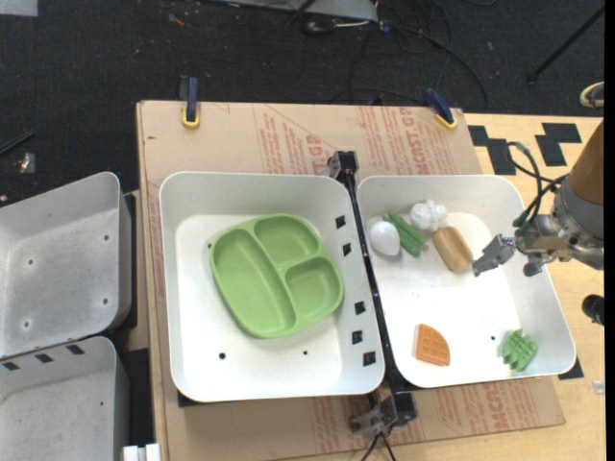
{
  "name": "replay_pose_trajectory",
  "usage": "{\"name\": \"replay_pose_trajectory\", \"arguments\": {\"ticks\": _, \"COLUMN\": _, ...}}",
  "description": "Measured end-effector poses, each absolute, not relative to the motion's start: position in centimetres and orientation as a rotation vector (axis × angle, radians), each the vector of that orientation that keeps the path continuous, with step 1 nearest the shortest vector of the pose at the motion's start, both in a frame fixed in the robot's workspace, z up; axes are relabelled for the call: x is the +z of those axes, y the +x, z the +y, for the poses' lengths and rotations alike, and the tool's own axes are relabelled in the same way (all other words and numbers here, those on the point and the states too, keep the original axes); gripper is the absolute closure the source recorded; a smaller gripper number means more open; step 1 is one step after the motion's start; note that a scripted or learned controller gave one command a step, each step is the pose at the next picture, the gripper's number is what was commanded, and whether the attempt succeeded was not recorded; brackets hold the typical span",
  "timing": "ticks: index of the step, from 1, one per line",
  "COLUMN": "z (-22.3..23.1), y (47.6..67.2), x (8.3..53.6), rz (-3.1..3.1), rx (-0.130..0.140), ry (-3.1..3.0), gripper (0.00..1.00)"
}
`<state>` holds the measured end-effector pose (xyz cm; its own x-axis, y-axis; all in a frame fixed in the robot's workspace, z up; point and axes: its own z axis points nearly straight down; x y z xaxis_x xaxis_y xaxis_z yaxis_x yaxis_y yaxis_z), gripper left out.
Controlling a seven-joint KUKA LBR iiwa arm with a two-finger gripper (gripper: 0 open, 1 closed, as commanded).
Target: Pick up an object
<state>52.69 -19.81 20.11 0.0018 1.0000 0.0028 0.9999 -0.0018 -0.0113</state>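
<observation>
Right bin point(538, 286), nearest edge: an orange waffle-shaped piece point(431, 345) and a green ridged piece point(519, 351) lie well apart on the floor. Further back, the gripper point(500, 253) sits over the bin's right side; finger spacing cannot be determined, and nothing is visible between them. Just left of it lies a tan bread-like piece point(453, 248), then a white egg point(384, 237), a green stick point(408, 234) and a white lump point(429, 214). Left bin point(183, 257): a green divided plate point(276, 274).

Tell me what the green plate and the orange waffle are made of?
The green plate looks like plastic: one even color, smooth, soft rounded walls between its three sections, a dull shine. The orange waffle is probably a plastic or rubbery toy, since its grid is neat and its color flat, but it is too small to be sure. Both sit in white bins that look like thin molded plastic.
</observation>
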Motion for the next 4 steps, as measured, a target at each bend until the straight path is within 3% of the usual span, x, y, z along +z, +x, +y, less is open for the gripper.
{"name": "replay_pose_trajectory", "arguments": {"ticks": 1, "z": -19.8, "y": 52.9, "x": 20.6, "rz": -2.221, "rx": 0.002, "ry": -2.219, "gripper": 0.00}}
{"name": "replay_pose_trajectory", "arguments": {"ticks": 3, "z": -19.8, "y": 52.7, "x": 8.9, "rz": -2.219, "rx": 0.003, "ry": -2.220, "gripper": 0.00}}
{"name": "replay_pose_trajectory", "arguments": {"ticks": 4, "z": -19.8, "y": 52.7, "x": 9.9, "rz": -2.218, "rx": 0.002, "ry": -2.221, "gripper": 1.00}}
